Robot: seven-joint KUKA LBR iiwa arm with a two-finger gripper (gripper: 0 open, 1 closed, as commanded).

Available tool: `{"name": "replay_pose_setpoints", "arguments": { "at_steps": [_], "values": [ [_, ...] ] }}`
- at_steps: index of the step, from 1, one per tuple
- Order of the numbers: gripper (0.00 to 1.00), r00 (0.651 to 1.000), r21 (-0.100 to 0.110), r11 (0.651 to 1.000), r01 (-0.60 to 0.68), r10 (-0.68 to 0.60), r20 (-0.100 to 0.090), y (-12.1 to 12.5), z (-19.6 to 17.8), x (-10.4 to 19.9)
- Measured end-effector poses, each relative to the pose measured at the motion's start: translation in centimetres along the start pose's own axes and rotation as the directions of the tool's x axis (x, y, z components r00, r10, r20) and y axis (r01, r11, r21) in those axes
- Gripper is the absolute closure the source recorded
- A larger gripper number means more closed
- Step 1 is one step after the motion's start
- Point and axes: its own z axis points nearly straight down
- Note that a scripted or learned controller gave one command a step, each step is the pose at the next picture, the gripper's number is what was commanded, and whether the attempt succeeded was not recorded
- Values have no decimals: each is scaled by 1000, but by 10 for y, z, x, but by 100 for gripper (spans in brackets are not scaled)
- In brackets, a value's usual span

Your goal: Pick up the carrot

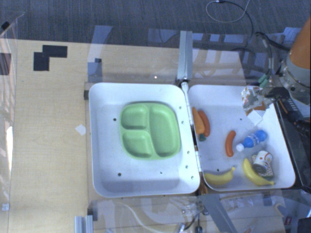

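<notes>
Lying against the left wall of the right bin (286, 178), the carrot (198, 124) touches a reddish sausage (206, 122) just beside it. A second sausage (230, 143), a water bottle (251, 140), two bananas (219, 176) and a small cup (263, 162) sit nearer the front. My gripper (253, 100) hangs over the bin's far right corner, well apart from the carrot; how it stands, I cannot tell. A green divided plate (148, 130) rests in the left bin (104, 178).

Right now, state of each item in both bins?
carrot: lying against right bin's left wall, ungrasped
green divided plate: flat in left bin
water bottle: on its side
sausages: lying flat
bananas: lying by front wall
mug: tipped over
gripper: above right bin's back corner
</notes>
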Motion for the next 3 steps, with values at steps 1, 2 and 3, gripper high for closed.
{"name": "replay_pose_setpoints", "arguments": {
  "at_steps": [1,2,3],
  "values": [
    [100,995,1,995,96,-96,-1,-35,98,45],
    [100,945,-1,945,327,-327,-1,-60,119,82],
    [100,979,-2,979,204,-204,1,-46,65,-25]
  ]
}}
